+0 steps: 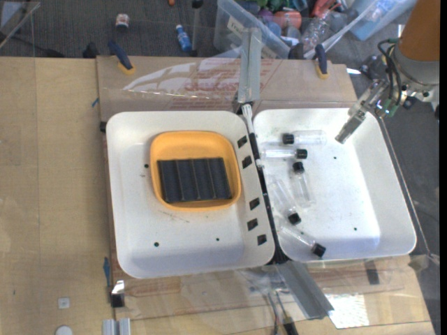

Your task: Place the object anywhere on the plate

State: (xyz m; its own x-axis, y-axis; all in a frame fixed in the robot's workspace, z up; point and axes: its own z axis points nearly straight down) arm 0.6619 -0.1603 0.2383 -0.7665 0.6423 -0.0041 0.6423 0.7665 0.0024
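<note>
An orange plate (162, 145) lies in the left white bin (133, 229). On the plate rests a black ribbed rectangular block (194, 180), flat and roughly centred. My gripper (345, 132) hangs over the upper right corner of the right white bin (391, 208), slanting down to the left from the wrist. It is far from the plate, and I see nothing held at its tip. Several clear tubes with black caps lie loose in the right bin, among them one (302, 139) near the top and one (304, 241) near the front.
A divider with black clips (253, 180) separates the two bins. Behind the bench stands a clear tub of coloured toys (300, 5). Orange-handled clamps (122, 58) grip the back edge. Bare wood lies left of the bins.
</note>
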